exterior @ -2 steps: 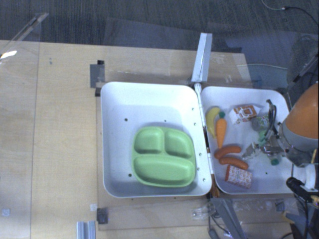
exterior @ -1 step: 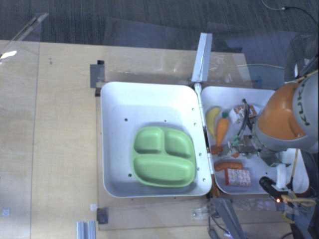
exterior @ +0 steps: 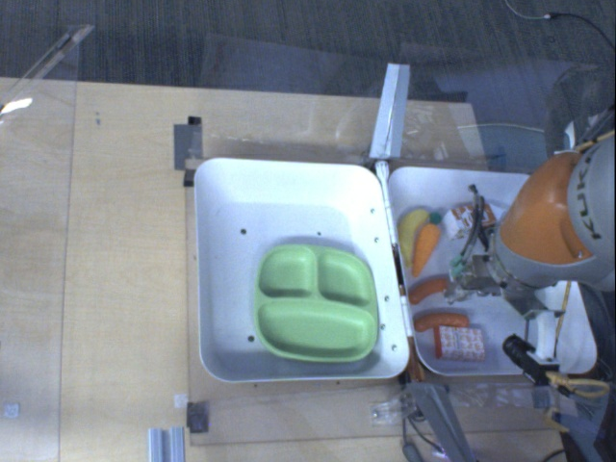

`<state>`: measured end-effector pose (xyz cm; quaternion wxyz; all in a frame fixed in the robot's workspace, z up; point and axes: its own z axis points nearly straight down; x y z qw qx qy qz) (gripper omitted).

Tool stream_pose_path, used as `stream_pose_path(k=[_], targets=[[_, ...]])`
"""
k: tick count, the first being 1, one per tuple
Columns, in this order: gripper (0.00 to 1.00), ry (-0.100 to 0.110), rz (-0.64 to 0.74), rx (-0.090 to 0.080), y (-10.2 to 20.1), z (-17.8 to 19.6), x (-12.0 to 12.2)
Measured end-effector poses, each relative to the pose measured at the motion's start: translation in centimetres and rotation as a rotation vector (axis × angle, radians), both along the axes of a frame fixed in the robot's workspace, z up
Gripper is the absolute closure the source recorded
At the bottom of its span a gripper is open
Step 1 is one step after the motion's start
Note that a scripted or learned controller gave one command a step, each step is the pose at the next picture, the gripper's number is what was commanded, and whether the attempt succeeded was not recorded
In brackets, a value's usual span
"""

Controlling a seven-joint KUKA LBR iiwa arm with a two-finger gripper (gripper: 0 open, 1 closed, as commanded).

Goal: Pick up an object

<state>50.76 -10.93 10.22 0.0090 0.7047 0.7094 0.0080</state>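
gripper [exterior: 469, 275] sits low in the crowded right bin [exterior: 577, 349], just beside an orange carrot [exterior: 424, 246]; its grip state can't be told.

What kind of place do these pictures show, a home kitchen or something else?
Probably a robotics lab or test bench, not a kitchen. A grey arm with an orange band reaches over two white bins on a wooden bench. One bin holds a green divided tray, the other toy food such as a carrot.
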Motion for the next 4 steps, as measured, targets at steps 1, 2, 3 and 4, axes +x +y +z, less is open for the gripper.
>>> stream_pose_path(k=[1,2,3,4], targets=[[0.0,0.0,0.0,0.0,0.0,0.0,0.0],[0.0,0.003,-0.004,-0.003,2.5,-1.1,-1.5],[0.0,0.008,0.0,-0.001,2.6,-1.2,3.7],[1.0,0.001,0.007,0.0,2.8,0.0,4.0]])
